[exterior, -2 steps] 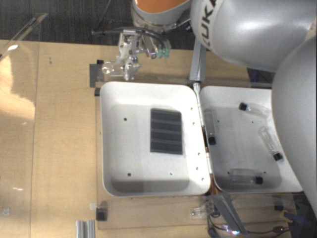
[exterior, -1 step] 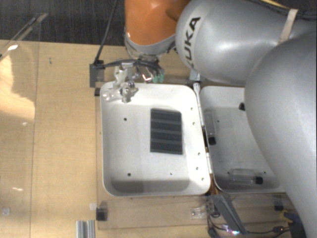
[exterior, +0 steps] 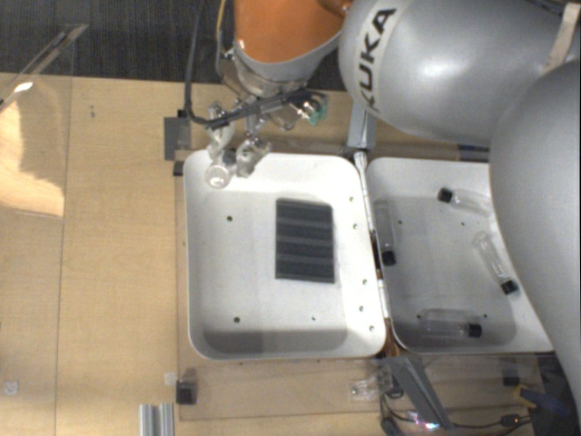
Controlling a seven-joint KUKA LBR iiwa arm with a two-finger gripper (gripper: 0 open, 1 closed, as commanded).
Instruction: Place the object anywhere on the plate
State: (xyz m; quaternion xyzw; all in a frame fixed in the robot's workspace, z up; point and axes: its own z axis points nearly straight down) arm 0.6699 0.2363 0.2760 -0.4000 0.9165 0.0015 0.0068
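The gripper (exterior: pixel 234 159) hangs over the far left corner of the left bin (exterior: pixel 209 334). Whether it is open or closed cannot be told. A small clear piece (exterior: pixel 216 176) shows right at its tip, probably the object to be placed, but a secure hold cannot be confirmed. The dark ribbed plate (exterior: pixel 305 240) lies flat in the middle of that bin, near the gripper but apart from it. Several clear tubes (exterior: pixel 447 322) with black caps lie in the right bin (exterior: pixel 427 175). Recommended: confirm the hold first, carry the piece over the plate's centre, lower it close to the ribs, and release only there, since a rounded clear part is likely to roll off.
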